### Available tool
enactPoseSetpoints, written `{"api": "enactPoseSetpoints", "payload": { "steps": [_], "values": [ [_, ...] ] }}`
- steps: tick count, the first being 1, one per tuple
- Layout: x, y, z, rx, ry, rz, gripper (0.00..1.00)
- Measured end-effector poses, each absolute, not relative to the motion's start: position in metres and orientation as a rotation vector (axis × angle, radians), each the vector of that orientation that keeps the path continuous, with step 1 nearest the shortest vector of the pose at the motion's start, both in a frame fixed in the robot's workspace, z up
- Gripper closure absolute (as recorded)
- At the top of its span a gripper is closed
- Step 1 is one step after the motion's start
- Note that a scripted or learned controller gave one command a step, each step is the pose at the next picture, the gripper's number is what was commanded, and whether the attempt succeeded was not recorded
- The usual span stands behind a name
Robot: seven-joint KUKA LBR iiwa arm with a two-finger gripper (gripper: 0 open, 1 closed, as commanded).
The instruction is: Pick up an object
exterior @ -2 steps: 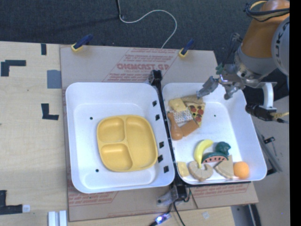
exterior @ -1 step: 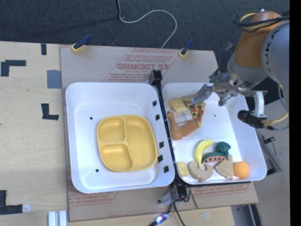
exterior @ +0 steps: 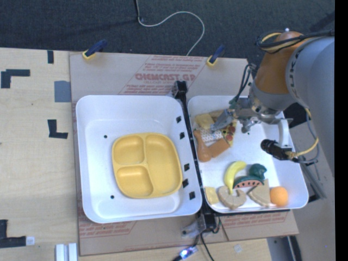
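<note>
The right bin [exterior: 288,170] holds several toy foods: a yellow banana [exterior: 234,172], a watermelon slice [exterior: 251,180], a green piece [exterior: 257,170], an orange [exterior: 279,196], bread-like slices [exterior: 231,198], a brown piece [exterior: 209,148] and a pale yellow piece [exterior: 203,119] by the left wall. My gripper [exterior: 222,120] hangs low over the upper left part of this bin, right above the brown and pale yellow pieces. Nothing visibly sits between its fingers.
The left bin [exterior: 95,118] holds a yellow three-compartment plate [exterior: 145,164]. The bins rest on a cardboard sheet [exterior: 157,78] held by blue and yellow clamps [exterior: 94,49]. A white cable [exterior: 174,18] loops at the back. My arm's orange band [exterior: 274,64] rises right of the bins.
</note>
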State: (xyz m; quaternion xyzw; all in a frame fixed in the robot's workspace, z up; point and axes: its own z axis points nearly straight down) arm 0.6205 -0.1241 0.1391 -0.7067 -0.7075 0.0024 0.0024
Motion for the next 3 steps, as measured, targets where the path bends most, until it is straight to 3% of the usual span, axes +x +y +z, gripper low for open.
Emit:
{"api": "enactPoseSetpoints", "payload": {
  "steps": [1,2,3],
  "values": [
    [0.621,-0.124,0.088,-2.221,-2.222,0.002,0.00],
    [0.621,-0.128,0.103,-2.228,-2.225,0.008,1.00],
    [0.613,-0.128,0.152,-2.223,-2.222,-0.003,1.00]
  ]
}}
